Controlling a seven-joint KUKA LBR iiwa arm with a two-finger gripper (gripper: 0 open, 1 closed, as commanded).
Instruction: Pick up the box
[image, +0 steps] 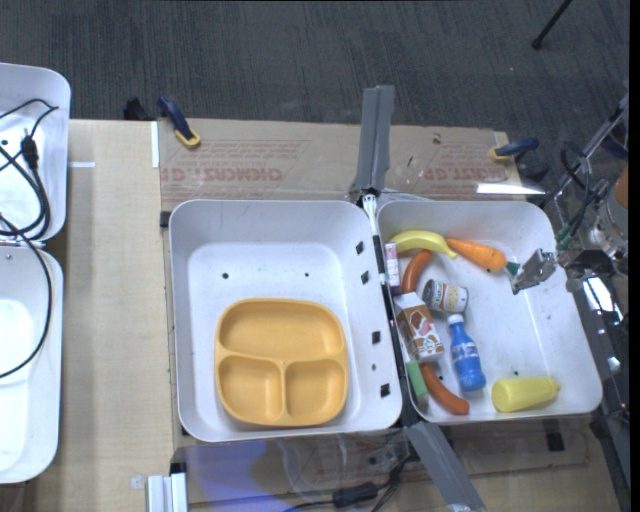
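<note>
Honestly, you've got a crowded pick ahead. The box (421, 332) is lying flat in the right bin (545, 330), tight against its left wall, roughly at 9 o'clock from the bin's centre. The hand (533, 270) sits over near the bin's right side, around 3 o'clock, well apart from the box, and I can't tell from this angle whether it's open or closed. Nothing is visibly in it.

Here's what I'd worry about. The box is boxed in: the small can (445, 296) is just beside it at 12 o'clock, the blue bottle (466, 355) just beside it at 3 o'clock, and a red sausage-looking thing (443, 391) with a green piece (416, 378) at 6 o'clock. If you come down a little off, you'll probably clip the bottle or the can and shove the box instead of grabbing it.

The bin wall on the far side leaves little room, so you could easily jam against it. And the box is flat, so a shallow grip may just slide off the top.
</note>
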